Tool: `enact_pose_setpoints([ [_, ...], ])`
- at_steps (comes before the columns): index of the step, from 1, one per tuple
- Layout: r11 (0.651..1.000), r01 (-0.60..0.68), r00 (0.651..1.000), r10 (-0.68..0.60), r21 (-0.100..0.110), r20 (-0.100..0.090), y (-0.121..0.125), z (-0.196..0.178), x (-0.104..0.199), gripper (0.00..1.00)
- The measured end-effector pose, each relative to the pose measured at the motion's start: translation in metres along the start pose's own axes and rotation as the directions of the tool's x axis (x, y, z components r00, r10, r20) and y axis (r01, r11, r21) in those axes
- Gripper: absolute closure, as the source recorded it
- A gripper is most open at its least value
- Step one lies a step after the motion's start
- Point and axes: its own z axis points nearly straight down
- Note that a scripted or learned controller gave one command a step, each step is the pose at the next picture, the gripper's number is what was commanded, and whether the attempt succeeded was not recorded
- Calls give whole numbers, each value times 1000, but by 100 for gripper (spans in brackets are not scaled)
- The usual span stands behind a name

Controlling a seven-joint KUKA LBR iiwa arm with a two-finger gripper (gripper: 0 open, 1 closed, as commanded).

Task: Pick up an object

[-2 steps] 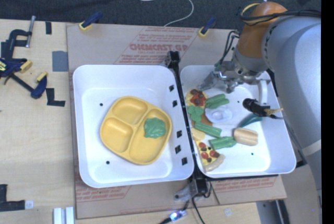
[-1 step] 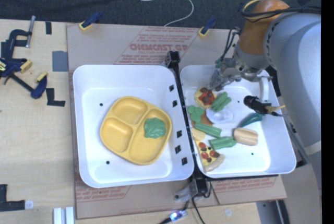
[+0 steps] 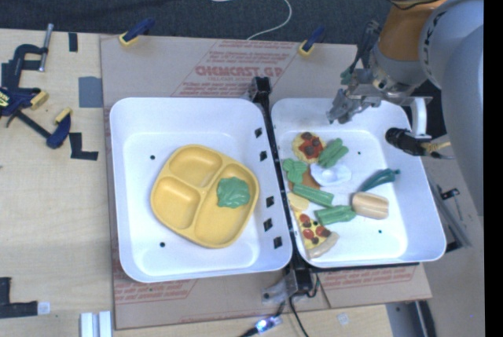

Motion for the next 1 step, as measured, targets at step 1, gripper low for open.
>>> enact_pose_setpoints([
  [1, 1000, 1, 1000, -1, 0, 0, 3, -42, 3, 100],
])
